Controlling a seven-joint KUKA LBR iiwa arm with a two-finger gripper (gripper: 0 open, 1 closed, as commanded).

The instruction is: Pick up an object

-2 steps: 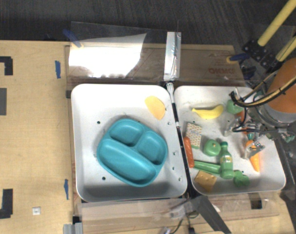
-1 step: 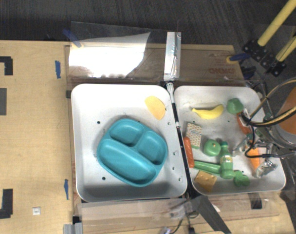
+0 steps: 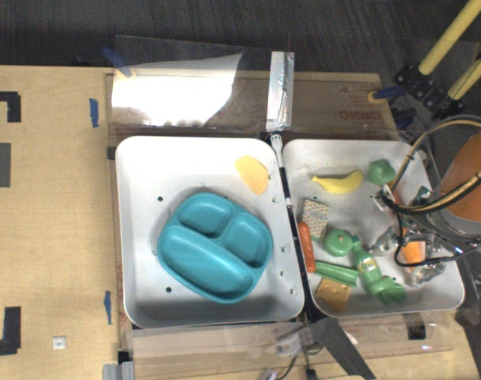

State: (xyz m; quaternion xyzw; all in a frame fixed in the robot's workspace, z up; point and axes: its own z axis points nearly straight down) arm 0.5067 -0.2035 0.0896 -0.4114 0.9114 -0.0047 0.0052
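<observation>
Tan cardboard covers the bench [image 3: 51, 236], with dark carpet beyond it. Two white bins sit side by side: the left bin [image 3: 138, 172] holds a teal divided plate [image 3: 215, 245] and a yellow piece [image 3: 253, 172]; the right bin [image 3: 446, 291] holds a banana [image 3: 338, 182], green toys and a carrot [image 3: 305, 244]. Over its right side is the gripper [image 3: 410, 248], tangled in cables; whether it is holding anything I cannot tell.
</observation>
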